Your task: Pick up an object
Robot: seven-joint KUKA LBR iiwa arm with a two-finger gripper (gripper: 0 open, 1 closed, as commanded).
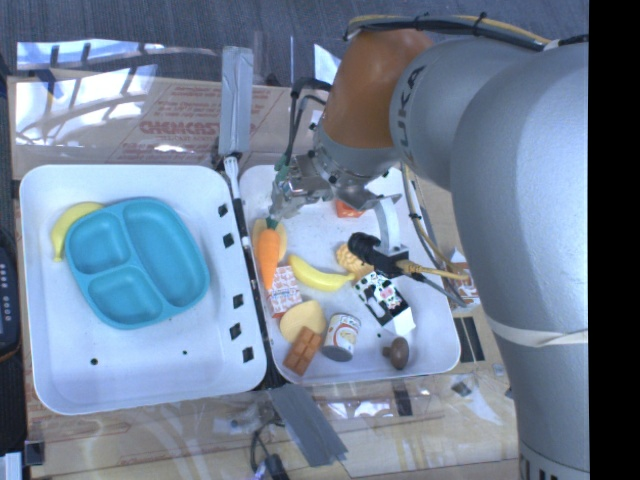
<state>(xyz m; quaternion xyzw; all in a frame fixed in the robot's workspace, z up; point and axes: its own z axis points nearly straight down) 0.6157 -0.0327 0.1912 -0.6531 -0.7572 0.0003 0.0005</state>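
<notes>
My gripper [284, 196] hangs over the far left corner of the right bin [432, 358], just above the leafy top of an orange carrot [268, 255]. The carrot lies along the bin's left wall, tip toward the front. To its right lie a yellow banana [318, 275] and a small red-and-white packet [285, 288]. Nothing shows between the gripper and the carrot, and I cannot make out any contact between them.
The right bin also holds a yellow round fruit [302, 319], a brown block [303, 350], a small can [343, 335], a black-and-white carton [382, 297], a brown nut [398, 351] and an orange piece [348, 209]. In the left bin [60, 368] a blue divided plate [135, 260] partly covers a yellow banana [68, 223].
</notes>
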